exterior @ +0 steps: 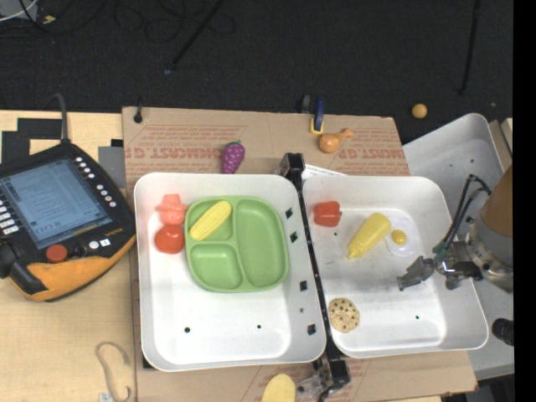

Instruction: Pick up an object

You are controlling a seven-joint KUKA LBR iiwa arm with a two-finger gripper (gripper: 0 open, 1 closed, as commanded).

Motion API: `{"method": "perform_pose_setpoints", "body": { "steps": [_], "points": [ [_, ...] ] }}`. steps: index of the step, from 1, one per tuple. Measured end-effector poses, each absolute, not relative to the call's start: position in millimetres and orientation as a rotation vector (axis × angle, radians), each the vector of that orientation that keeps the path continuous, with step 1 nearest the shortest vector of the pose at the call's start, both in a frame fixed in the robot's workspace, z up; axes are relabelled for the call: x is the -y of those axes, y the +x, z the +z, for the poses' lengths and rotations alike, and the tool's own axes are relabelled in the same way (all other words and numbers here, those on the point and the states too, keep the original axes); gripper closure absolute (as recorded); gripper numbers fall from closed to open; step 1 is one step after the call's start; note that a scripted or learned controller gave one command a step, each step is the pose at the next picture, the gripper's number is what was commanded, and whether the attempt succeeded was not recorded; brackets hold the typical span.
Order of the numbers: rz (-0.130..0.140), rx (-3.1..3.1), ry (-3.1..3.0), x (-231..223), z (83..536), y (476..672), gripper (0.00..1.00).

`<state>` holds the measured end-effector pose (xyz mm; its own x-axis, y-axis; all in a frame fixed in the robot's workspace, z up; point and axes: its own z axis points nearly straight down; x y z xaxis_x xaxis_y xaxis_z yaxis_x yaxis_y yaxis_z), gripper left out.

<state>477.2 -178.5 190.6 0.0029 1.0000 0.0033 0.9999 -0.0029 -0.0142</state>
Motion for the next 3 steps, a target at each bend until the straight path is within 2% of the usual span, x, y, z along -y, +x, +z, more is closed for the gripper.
{"method": "perform_pose_setpoints", "body": {
  "steps": [1, 3],
  "points": [
    [0.002, 2.218, -2.220, 179, 196, 480.0, 0.00],
    [0.003, 2.219, -2.216, 181, 105, 481.9, 0.00]
  ]
}}
